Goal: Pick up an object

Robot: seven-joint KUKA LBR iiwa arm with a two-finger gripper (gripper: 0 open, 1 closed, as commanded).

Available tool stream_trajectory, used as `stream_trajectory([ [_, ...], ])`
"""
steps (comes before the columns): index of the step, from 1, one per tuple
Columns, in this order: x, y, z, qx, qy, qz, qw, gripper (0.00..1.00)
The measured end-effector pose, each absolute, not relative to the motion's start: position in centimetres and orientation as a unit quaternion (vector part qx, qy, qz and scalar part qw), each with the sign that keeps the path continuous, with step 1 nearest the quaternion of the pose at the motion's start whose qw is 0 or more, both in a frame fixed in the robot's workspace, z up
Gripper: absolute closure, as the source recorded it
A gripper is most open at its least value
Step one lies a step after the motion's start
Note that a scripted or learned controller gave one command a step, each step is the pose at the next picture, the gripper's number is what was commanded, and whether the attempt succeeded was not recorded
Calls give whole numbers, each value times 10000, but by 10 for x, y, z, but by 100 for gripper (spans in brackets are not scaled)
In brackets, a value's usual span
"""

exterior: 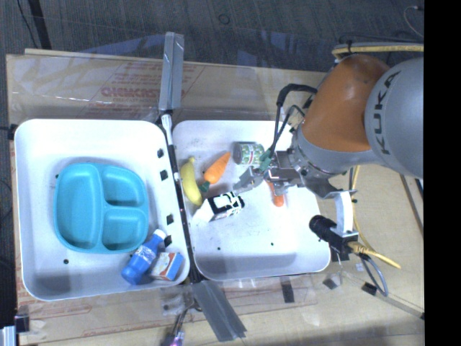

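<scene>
I cannot tell if my pincer (253, 173) is open or closed, low in the right bin (302, 254) among the can (248, 152), carrot (216, 169) and toy car (226, 205), so it may push these crowded objects away.

White capital letters, likely the maker's name "KUKA" (seen partly and sideways), run along the grey arm (392, 121) at three o'clock. Faint red print on the bench's clear sheet (137, 89), toward eleven o'clock, cannot be read.
</scene>
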State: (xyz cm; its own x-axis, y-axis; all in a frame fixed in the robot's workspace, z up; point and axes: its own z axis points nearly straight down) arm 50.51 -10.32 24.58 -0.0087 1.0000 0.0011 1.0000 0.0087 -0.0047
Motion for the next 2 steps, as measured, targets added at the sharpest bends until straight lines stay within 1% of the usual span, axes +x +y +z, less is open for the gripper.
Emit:
stream_trajectory([
  [1,565,-104,93,-6834,-7300,14,18,0],
  [2,592,-101,92,-6494,-7604,2,4,0],
])
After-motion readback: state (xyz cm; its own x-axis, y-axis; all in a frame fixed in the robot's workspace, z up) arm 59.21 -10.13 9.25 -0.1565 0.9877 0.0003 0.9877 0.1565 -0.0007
